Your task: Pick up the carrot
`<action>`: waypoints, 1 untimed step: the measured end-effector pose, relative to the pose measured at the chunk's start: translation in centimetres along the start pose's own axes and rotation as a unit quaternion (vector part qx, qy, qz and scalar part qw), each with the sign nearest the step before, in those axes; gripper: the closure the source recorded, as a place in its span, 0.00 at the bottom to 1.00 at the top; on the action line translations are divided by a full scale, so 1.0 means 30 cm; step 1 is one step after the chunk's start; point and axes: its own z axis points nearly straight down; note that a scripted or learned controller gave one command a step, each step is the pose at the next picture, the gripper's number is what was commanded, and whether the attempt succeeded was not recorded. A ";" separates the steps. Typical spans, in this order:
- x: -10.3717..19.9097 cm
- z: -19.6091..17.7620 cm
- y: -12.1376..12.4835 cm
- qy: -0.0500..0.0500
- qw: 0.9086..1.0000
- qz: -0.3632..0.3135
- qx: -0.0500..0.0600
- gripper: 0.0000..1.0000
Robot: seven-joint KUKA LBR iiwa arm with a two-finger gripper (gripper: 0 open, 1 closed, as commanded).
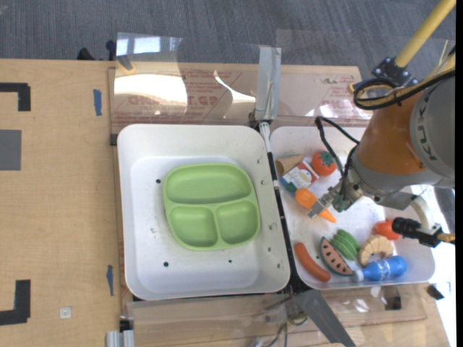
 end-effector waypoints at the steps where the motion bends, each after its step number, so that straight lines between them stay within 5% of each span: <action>1: 0.156 -0.285 0.158 0.007 0.999 0.033 0.004 1.00</action>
